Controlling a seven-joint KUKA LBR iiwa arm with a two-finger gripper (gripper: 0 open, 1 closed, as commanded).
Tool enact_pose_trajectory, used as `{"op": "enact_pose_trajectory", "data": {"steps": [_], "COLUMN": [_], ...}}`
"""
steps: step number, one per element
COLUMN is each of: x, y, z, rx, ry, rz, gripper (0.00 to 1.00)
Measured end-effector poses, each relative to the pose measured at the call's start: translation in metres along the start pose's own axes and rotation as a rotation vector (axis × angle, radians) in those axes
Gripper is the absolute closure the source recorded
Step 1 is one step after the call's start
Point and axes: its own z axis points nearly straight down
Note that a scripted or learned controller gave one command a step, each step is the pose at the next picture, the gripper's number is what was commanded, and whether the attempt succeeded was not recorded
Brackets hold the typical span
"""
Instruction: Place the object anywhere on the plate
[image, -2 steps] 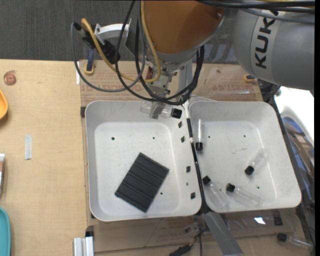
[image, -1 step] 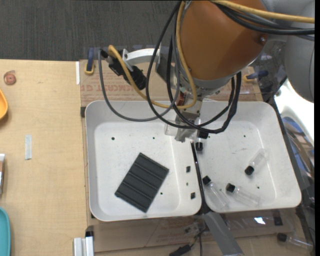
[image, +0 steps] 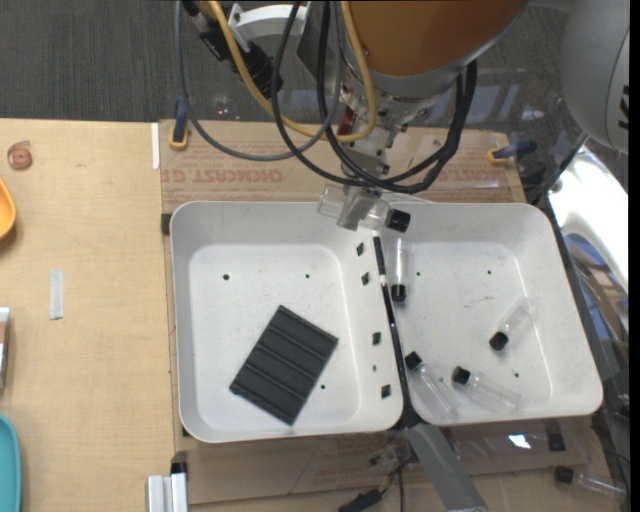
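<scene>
The plate (image: 286, 362), a black ribbed rectangle, lies flat in the left bin (image: 200, 300), toward its front. My gripper (image: 356, 210) hangs over the back end of the divider between the two bins, well behind the plate and to its right. Its fingers are shut on a small clear tube whose black cap (image: 398, 220) sticks out to the right. The orange-banded wrist (image: 420, 40) rises above it, with cables looping around.
The right bin (image: 560, 300) holds several more clear tubes with black caps. One (image: 397, 268) lies along the divider, one (image: 510, 325) is at the right, and two (image: 480, 388) are near the front. Small black clips sit along the divider.
</scene>
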Motion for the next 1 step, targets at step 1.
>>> {"op": "enact_pose_trajectory", "data": {"steps": [1], "x": [0.053], "y": [-0.0237], "z": [0.1127], "rx": [-0.002], "ry": [-0.002], "rz": [-0.104], "gripper": [1.0]}}
